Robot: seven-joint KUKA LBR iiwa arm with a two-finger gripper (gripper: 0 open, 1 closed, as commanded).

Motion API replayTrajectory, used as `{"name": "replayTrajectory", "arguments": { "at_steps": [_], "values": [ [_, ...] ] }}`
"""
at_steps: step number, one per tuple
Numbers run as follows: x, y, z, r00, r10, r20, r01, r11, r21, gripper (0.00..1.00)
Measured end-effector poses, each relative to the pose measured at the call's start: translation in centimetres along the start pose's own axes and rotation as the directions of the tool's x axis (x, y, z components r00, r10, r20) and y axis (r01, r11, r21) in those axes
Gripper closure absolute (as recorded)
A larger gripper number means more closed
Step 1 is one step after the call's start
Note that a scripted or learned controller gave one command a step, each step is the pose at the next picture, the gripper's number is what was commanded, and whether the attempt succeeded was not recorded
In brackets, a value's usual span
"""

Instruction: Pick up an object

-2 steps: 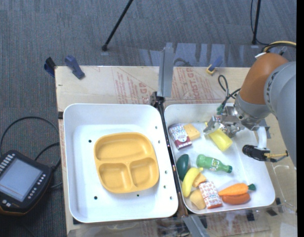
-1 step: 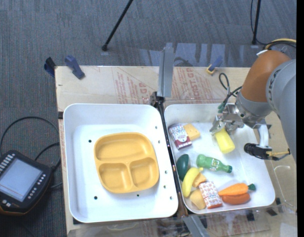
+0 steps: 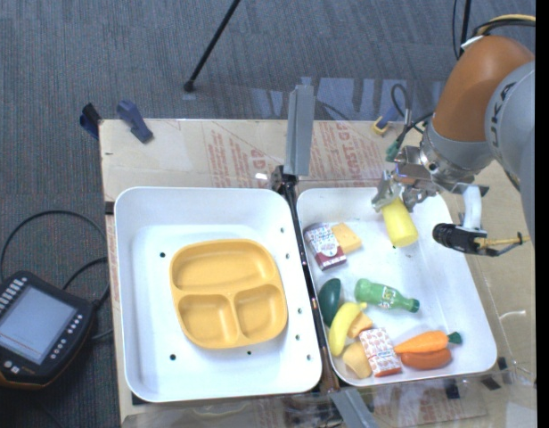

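Observation:
My gripper point(image 3: 398, 196) hangs over the back of the right bin point(image 3: 453, 283). A yellow cylinder point(image 3: 401, 225) hangs from it, its top between the fingers and its lower end tilted toward the bin floor. Below it in the same bin lie a red-and-white carton point(image 3: 325, 244), a pale yellow block point(image 3: 348, 236), a green bottle point(image 3: 386, 295), a dark green vegetable point(image 3: 330, 298), a banana point(image 3: 343, 326), a red-and-white snack pack point(image 3: 379, 351) and an orange carrot point(image 3: 424, 347).
The left bin point(image 3: 141, 239) holds a yellow divided tray point(image 3: 228, 292). A grey upright post point(image 3: 300, 136) stands behind the seam between the bins. A teach pendant point(image 3: 34, 324) lies on the floor at left.

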State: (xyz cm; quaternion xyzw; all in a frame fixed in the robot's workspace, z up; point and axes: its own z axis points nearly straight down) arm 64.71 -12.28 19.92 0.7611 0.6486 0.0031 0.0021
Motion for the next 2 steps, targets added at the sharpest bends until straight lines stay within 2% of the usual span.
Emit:
{"name": "replayTrajectory", "arguments": {
  "at_steps": [1,2],
  "values": [
    [3.9,-1.3,8.5,0.994,0.105,0.005,-0.105,0.994,0.023,1.00],
    [4.5,-2.1,-1.4,0.996,0.084,0.002,-0.084,0.996,0.005,1.00]
  ]
}}
